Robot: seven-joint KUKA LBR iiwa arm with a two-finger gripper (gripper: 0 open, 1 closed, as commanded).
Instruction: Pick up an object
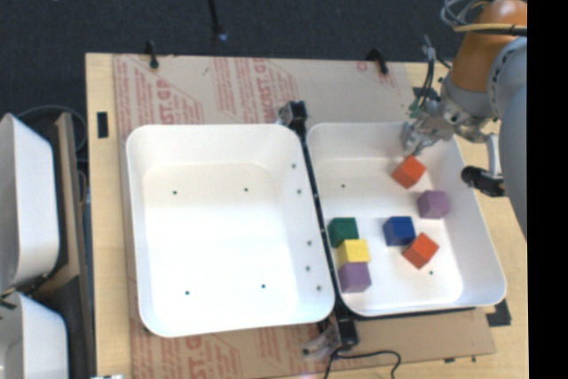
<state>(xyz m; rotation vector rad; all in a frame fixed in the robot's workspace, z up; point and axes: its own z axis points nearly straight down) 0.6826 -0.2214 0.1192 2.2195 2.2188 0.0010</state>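
Purple cube (354,277) lies nearest; farther back, pincer (415,148), grip unclear, meets tilted orange cube (408,172).

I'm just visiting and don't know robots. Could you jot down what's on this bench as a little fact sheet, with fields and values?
bins: left bin and right bin, side by side
blocks in right bin: two orange, two purple, one green, one yellow, one blue
upper orange block: near the far side, just under the gripper
gripper: above the right bin's far side; grip unclear
cluster: green block, yellow block and purple block, close together in a row by the divider
others: blue block, lower orange block, second purple block
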